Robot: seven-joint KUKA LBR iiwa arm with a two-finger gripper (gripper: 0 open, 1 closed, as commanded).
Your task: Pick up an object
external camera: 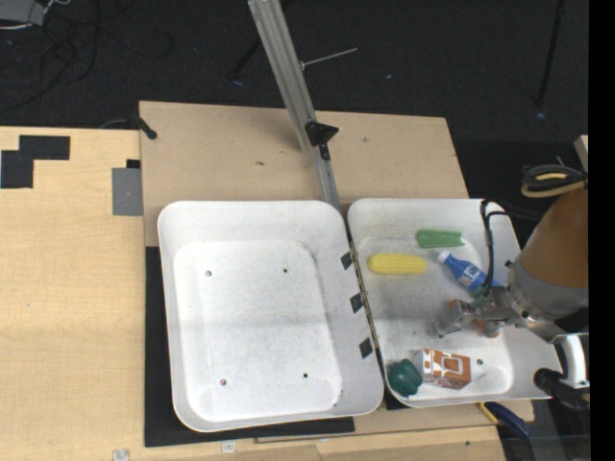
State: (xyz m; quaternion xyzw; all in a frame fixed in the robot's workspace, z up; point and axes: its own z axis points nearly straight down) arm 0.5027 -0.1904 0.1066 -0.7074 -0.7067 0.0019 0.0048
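Note:
My gripper hangs low over the middle of the right bin, with the arm's orange band at the right edge. A blue bottle lies just behind the gripper. A yellow corn-like piece and a green piece lie further back in that bin. An orange and white box and a dark green object sit at the bin's front, below the gripper. Nothing visibly hangs from the gripper.
The left bin sits beside the right one, joined by black clips. A slanted metal rail rises behind the bins. A black cable loops near the wrist.

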